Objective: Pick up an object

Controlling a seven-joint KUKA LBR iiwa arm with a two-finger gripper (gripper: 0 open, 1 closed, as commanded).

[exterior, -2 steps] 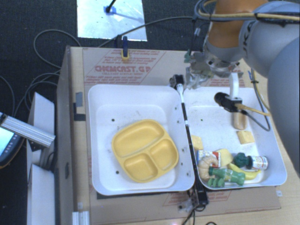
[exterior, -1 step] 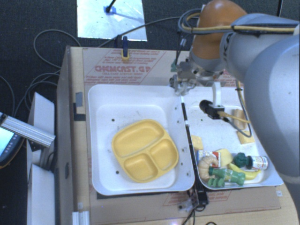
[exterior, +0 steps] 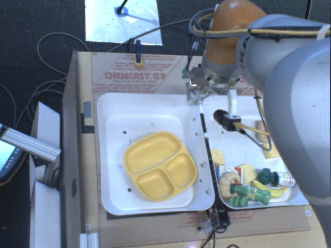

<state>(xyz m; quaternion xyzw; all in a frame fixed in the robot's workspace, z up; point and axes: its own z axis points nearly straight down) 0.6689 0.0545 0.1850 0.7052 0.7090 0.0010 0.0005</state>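
Heaped toys (exterior: pixel 252 186) at the right bin's (exterior: pixel 227 154) near edge, green pieces and a pastry-like piece touching, likely gathered as pick targets. Yellow divided tray (exterior: pixel 160 165) flat in the left bin (exterior: pixel 111 138). Claw (exterior: pixel 199 93) over the far dividing rims, nothing seen held; spread impossible to tell.

The tool (exterior: pixel 199 94) hangs over the far end of the ridge where the two bins meet on the bench (exterior: pixel 129 71). To its left and nearer the camera lies the left bin (exterior: pixel 111 138), with a divided tray (exterior: pixel 159 165) resting in its middle. To the tool's right lies the right bin (exterior: pixel 235 146), partly under the arm (exterior: pixel 289 102). Well in front of the tool, at the near end of the right bin, a cluster of small objects (exterior: pixel 253 184) lies packed together, touching one another. Just right of the tool, a dark fitting (exterior: pixel 223 119) sits over the right bin.
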